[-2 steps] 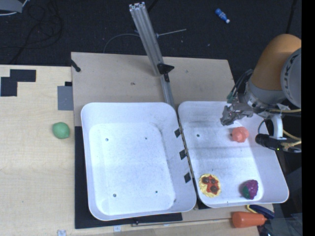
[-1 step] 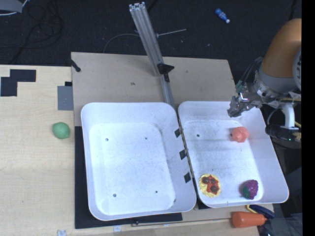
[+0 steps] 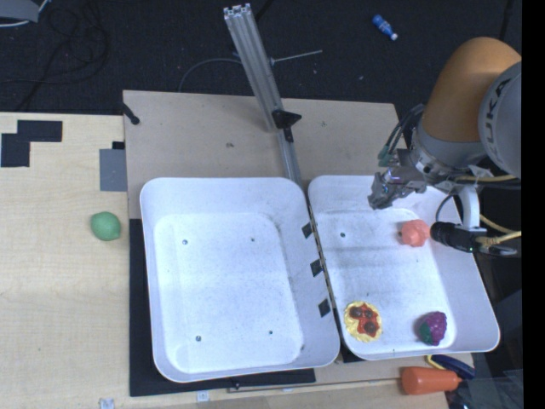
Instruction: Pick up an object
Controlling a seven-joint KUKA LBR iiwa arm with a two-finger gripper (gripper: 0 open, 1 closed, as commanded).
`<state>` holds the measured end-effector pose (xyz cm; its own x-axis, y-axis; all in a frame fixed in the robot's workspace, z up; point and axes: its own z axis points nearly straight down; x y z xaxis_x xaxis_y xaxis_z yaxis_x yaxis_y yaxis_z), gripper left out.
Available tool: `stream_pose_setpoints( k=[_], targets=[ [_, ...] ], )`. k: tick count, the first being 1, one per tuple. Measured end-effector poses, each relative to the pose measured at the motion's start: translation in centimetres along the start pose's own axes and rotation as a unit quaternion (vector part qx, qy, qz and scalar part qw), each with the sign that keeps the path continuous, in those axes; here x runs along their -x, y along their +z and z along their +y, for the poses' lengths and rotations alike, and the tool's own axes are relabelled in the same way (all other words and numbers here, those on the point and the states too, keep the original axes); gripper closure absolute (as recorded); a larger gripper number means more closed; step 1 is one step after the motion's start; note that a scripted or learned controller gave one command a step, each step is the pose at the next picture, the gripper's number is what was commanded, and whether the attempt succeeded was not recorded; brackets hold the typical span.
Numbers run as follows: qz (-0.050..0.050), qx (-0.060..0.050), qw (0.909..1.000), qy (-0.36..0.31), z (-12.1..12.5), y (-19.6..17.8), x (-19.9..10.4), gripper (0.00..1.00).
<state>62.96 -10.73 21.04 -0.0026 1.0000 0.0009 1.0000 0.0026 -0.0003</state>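
Arm [image 3: 477, 100]: enters at 3 o'clock, over the right bin's [image 3: 383, 271] upper edge.
Gripper [image 3: 385, 191]: above the bin's 12 o'clock area; whether released or clenched, cannot tell; nothing seen between its tips.
Right bin contents: pink lump [image 3: 413, 233] at 2 o'clock, near the gripper but apart; yellow-red piece [image 3: 364, 320] at 6 o'clock; purple piece [image 3: 433, 327] at 5 o'clock.
Left bin [image 3: 170, 203]: white.
Bench: green ball [image 3: 106, 226] at 9 o'clock; orange item [image 3: 428, 380] at 5 o'clock, outside the right bin.
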Motion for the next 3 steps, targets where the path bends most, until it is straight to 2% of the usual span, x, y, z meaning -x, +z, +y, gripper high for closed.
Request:
stream_pose_setpoints(
  k=[1, 2, 3],
  targets=[
    [0.000, 0.000, 1.0000, 0.000, -0.1, 0.5, -5.8, 1.00],
    [0.000, 0.000, 1.0000, 0.000, 1.0, -0.1, -11.0, 1.00],
    [0.000, 0.000, 1.0000, 0.000, 0.1, -0.2, -16.9, 1.00]
  ],
)
